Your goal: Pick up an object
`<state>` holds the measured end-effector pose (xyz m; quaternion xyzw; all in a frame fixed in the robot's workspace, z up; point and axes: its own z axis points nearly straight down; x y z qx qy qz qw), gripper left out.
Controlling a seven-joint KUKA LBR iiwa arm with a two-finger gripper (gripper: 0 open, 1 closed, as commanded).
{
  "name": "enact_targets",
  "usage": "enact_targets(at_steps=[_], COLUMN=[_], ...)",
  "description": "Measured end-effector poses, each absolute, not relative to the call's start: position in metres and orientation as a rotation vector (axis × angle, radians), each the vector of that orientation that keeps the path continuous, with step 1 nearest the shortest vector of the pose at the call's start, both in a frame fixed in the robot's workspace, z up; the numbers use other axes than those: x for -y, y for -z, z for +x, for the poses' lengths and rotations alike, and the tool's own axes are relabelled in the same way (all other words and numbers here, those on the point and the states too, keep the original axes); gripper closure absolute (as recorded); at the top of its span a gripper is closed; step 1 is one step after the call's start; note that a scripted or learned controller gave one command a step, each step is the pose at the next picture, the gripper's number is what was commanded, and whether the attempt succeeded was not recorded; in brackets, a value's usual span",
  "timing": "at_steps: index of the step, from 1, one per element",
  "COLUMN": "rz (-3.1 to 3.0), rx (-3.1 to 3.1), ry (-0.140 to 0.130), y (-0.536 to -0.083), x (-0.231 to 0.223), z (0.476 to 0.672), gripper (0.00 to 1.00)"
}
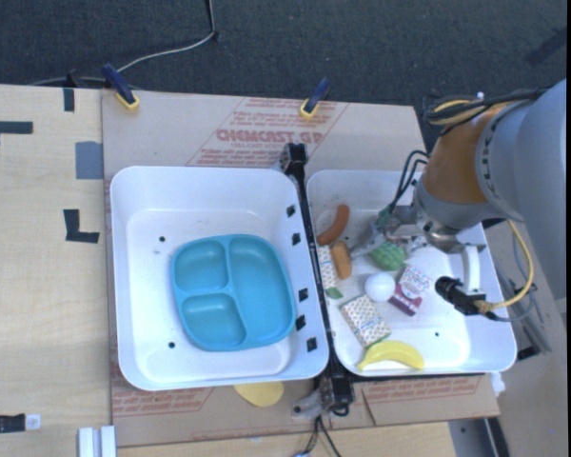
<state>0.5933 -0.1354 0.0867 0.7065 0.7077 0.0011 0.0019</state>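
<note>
Grey arm (500, 160) bends over right bin (457, 350).

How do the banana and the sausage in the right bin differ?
The banana is yellow; the sausage is reddish-brown. The banana lies near the bin's front wall, roughly crosswise; the sausage lies at the far left, slanted, beside the divider. The banana looks thicker and more curved. Both are elongated toy foods lying flat in the right bin.
</note>
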Motion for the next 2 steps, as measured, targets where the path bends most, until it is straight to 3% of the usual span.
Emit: enact_targets(at_steps=[1, 2], rz=[2.216, 2.219], rx=[-2.218, -2.225], ry=[-0.003, -0.001], y=[-0.097, -0.185], x=[0.136, 0.064], z=[0.594, 0.603], gripper=[1.00, 1.00])
